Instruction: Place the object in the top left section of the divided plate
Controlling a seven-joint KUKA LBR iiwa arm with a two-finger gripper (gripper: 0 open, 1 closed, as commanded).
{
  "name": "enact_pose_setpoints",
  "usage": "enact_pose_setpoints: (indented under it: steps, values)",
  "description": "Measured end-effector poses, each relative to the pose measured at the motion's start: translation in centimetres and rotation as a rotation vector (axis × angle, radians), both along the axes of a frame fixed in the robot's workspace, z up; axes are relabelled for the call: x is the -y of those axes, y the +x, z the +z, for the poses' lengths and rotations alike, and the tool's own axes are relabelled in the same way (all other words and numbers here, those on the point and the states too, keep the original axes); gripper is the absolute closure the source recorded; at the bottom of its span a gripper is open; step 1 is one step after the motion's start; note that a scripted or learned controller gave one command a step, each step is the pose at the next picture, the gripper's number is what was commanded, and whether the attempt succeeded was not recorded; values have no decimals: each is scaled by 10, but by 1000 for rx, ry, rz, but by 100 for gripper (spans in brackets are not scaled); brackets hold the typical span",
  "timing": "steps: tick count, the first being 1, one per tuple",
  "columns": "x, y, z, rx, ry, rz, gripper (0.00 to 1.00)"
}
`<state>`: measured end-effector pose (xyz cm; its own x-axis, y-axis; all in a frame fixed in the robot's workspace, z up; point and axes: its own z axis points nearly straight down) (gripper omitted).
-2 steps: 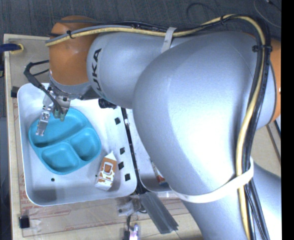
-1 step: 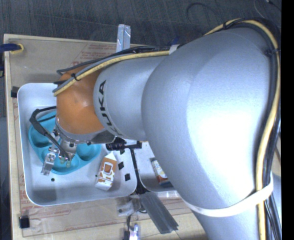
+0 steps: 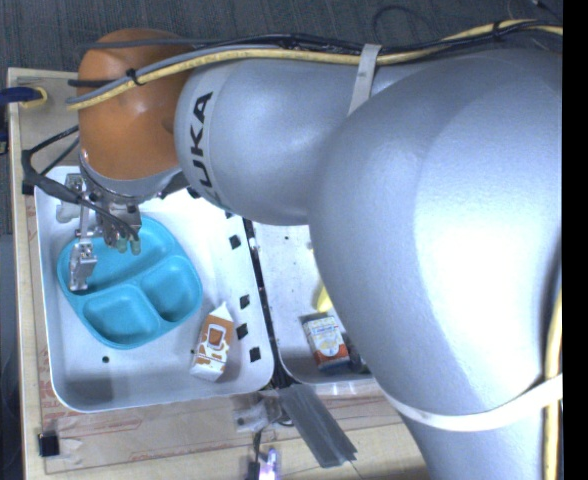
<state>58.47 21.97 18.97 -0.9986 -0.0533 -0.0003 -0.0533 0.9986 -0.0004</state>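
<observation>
A blue divided plate [image 3: 134,288] lies in the left white bin [image 3: 84,383]. My gripper [image 3: 109,236] hangs under the orange wrist band, right over the plate's upper left part. A small grey metallic piece [image 3: 81,266] stands in the plate's top left section, just below the gripper. I cannot tell whether it is a separate object or part of the gripper. The arm's grey body hides most of the right side of the scene.
An orange and white carton [image 3: 212,340] lies in the left bin, right of the plate near the divider. The right bin [image 3: 299,373] holds a printed packet [image 3: 324,336] and a yellow item [image 3: 321,296], partly under the arm. A blue clamp [image 3: 14,96] sits at the bench's far left corner.
</observation>
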Motion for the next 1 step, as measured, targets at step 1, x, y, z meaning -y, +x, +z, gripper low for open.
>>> enact_pose_setpoints:
  steps: [1]
  values:
    - [2, -47, -92, 14, 4, -7, 0]
